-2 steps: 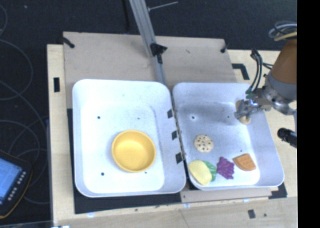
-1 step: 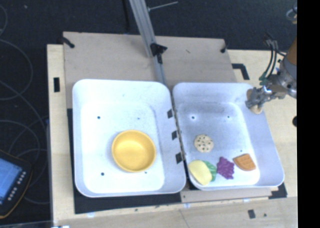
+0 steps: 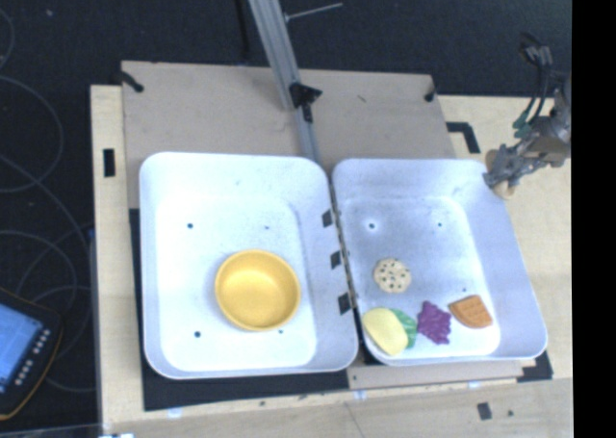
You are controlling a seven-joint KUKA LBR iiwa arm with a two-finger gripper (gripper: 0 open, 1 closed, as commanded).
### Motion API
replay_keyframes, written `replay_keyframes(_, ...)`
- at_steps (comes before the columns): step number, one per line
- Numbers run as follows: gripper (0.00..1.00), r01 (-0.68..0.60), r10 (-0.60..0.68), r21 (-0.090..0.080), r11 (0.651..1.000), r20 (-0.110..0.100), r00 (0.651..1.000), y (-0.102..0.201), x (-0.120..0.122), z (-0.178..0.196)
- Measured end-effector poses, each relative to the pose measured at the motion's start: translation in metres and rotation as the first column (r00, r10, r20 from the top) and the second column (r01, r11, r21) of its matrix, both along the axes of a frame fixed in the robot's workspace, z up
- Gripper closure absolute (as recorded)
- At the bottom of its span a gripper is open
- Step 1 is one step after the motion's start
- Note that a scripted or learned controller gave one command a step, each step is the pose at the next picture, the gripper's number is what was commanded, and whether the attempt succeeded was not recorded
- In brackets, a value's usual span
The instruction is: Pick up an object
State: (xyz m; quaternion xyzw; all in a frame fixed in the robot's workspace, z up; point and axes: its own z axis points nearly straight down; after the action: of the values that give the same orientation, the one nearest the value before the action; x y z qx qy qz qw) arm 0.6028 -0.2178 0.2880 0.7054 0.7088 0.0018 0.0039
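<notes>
two shallow white bins sit side by side on the bench. the left bin [image 3: 164, 195] holds a yellow bowl [image 3: 256, 289], round, mouth up, resting toward that bin's near right part.

taking the bowl as landmark: a round tan cookie with dark chips [image 3: 392, 275] lies to its right, across the divide, in the right bin [image 3: 500, 244]. farther right and slightly nearer the front rim lie a yellow-and-green toy food piece [image 3: 388, 330], its long axis slanting from upper left to lower right, a purple grape cluster [image 3: 434, 322] just beside it, and an orange wedge-like piece [image 3: 471, 312]. no writing can be read on any of them.

the gripper [image 3: 505, 172] is far right of the bowl and above it in the view, at the right bin's far right corner; its state cannot be told.
</notes>
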Motion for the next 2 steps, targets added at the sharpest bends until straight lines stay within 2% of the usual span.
replay_keyframes(1, 1.00, -0.002, 0.002, 0.003, 1.000, -0.006, 1.000, 0.055, 0.002, -0.015)
replay_keyframes(2, 1.00, -0.002, 0.002, 0.004, 1.000, -0.007, 1.000, 0.107, -0.006, -0.013)
